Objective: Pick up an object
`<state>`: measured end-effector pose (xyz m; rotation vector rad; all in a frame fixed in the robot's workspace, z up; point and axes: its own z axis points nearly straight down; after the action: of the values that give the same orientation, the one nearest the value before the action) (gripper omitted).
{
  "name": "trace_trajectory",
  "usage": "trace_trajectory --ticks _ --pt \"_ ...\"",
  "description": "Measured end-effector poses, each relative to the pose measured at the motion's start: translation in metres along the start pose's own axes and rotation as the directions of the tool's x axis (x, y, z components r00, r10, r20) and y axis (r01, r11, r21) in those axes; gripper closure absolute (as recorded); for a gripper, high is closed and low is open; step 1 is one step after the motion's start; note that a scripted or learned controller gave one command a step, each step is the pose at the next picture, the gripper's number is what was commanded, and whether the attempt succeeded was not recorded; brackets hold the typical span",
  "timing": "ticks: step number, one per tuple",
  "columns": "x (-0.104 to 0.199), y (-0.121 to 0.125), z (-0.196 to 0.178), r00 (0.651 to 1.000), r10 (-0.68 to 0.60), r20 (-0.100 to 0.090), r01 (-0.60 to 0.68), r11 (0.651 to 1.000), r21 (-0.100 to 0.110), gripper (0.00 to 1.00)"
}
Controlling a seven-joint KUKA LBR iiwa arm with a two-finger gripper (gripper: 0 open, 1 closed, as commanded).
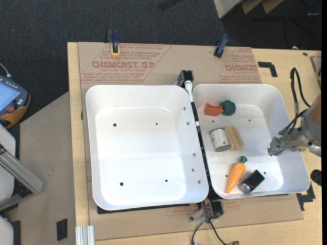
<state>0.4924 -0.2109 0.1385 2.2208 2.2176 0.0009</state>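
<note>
gripper [275,148]: metal, over right bin [276,98] edge, finger state unclear | smooth orange carrot [235,176] | silver cylinder [220,139] | wooden block [234,137]

Red print reading "CHEMCAST GP" runs across the brown protective sheet [127,60] near its far left corner, just behind the left bin [97,137]. The same red lettering (partly cut off, harder to make out) repeats near the far right corner.
</note>
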Motion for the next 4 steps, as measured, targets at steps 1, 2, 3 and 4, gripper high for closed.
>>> trace_trajectory --ticks 1,2,3,4 --pt "0.0 0.001 -0.01 1.0 0.0 0.002 0.0 1.0 -0.002 1.0" --pt "0.0 0.001 -0.02 1.0 0.0 0.003 0.0 1.0 -0.004 1.0" --pt "-0.001 0.002 -0.03 1.0 0.0 0.004 0.0 1.0 -0.007 1.0" --pt "0.073 0.045 -0.098 1.0 -0.012 -0.002 0.012 1.0 -0.007 1.0"
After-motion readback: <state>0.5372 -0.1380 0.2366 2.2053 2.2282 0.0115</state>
